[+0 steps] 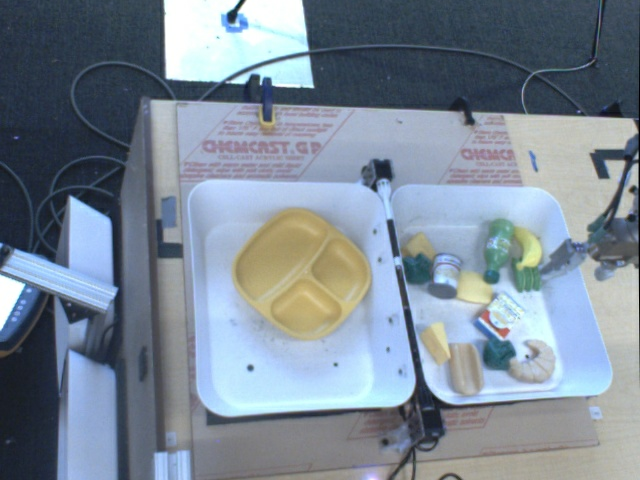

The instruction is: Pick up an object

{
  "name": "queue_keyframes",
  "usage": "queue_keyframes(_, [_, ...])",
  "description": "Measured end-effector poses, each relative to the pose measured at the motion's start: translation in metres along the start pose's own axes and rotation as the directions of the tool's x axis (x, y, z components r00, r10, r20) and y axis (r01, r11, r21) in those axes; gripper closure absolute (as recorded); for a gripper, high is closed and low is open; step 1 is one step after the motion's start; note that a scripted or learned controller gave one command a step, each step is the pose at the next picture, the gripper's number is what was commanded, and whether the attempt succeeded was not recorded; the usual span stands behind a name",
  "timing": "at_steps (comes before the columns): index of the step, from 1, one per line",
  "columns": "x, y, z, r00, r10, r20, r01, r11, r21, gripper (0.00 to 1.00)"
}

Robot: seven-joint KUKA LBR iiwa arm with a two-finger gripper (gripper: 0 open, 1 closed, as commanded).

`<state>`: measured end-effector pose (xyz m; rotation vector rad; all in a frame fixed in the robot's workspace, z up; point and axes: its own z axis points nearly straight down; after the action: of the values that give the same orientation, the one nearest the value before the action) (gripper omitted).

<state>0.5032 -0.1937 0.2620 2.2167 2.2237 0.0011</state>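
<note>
The right white bin (pixel 575 318) holds several toy foods. Among them are a green bottle (pixel 497 248), a yellow banana (pixel 528 247), a silver can (pixel 446 271), a red and white carton (pixel 500 316), a tan bread roll (pixel 465 367) and a croissant (pixel 532 361). My gripper (pixel 578 254) hangs at that bin's right rim, just right of the banana, with the grey arm (pixel 622 236) behind it. It touches none of the objects, and I see nothing held in it.
The left white bin (pixel 225 368) bears a yellow divided plate (pixel 302 271). A black divider bar (pixel 395 268) runs between the bins. Cardboard (pixel 300 143) lies under them, and cables trail over the dark floor behind.
</note>
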Motion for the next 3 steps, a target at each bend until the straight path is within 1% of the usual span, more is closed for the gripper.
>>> queue_keyframes(1, [0.037, -0.017, 0.112, 1.000, 0.002, -0.001, -0.002, 1.000, 0.002, 0.00])
queue_keyframes(2, [0.081, 0.047, 0.177, 1.000, 0.000, 0.000, 0.000, 1.000, -0.003, 0.00])
queue_keyframes(3, [0.077, -0.017, 0.178, 1.000, 0.002, -0.001, -0.002, 1.000, 0.001, 0.00])
